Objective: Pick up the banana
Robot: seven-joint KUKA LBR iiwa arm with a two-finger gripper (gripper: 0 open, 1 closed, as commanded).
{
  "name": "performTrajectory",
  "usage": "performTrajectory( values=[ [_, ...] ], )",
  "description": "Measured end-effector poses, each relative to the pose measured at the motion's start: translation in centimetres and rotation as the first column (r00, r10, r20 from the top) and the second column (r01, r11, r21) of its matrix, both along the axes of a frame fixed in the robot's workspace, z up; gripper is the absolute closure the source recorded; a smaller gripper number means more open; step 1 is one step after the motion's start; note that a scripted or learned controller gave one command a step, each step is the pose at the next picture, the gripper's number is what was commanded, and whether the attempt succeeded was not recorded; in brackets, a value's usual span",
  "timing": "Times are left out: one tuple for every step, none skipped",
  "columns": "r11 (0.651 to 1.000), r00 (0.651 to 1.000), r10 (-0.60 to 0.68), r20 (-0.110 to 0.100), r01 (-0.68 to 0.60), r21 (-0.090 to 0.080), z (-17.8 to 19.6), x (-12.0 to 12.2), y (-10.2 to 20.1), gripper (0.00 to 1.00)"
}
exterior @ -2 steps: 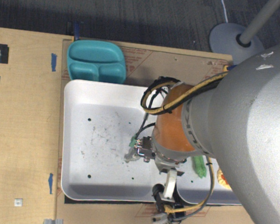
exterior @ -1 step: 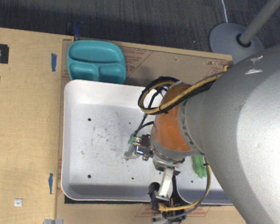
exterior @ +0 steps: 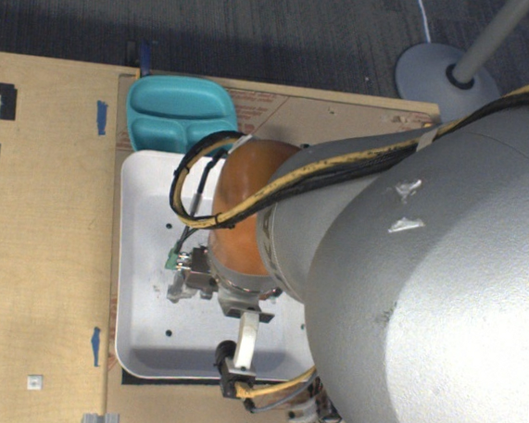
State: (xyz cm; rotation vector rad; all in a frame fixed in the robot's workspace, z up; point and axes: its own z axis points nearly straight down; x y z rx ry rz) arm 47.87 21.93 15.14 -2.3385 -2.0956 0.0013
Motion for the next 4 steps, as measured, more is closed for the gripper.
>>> performTrajectory(
  values=[
    [0.981, 0.981, 0.196, 0.001, -0.196, 0.001, -6.3, 0.1, 0.5, 0.00],
    [0.981, 0.981, 0.196, 0.001, -0.196, 0.001, -6.3, 0.1, 0.5, 0.00],
    [0.981, 0.981, 0.196, 0.001, -0.196, 0.001, -6.3, 0.1, 0.5, 0.00],
    [0.954, 0.954, -0.301, 0.000, 0.301, -0.002, -2.4, 5.3, -0.3, 0.00]
  ],
)
